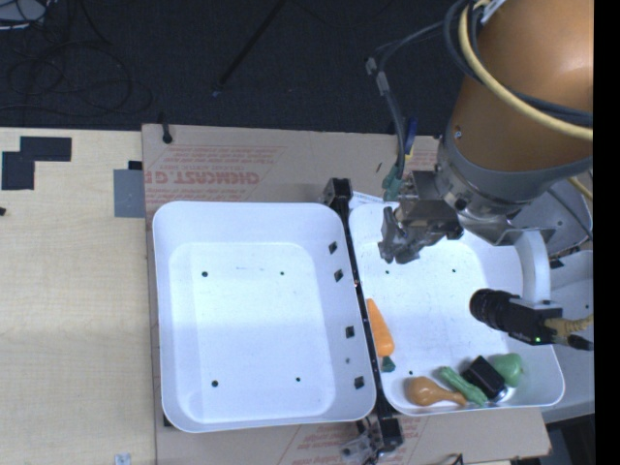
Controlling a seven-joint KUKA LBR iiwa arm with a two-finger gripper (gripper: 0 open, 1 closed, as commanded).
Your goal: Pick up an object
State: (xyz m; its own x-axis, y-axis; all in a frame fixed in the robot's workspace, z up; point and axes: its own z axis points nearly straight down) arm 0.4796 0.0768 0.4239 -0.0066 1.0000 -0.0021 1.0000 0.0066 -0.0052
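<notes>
My gripper (395,251) hangs over the back left part of the right bin (455,294), its dark fingers pointing down and nothing visible between them. An orange carrot-shaped piece (380,328) lies against the bin's left wall, well in front of the gripper. Along the front edge of that bin lie a tan pear-shaped item (428,390), a green piece (462,384), a small black block (483,377) and a round green item (507,366).
The left bin (247,308) sits beside the right one, joined by a black divider with clips (351,298). A black cylindrical part with a green light (509,315) reaches over the right bin's right side. The big orange-banded arm body fills the upper right.
</notes>
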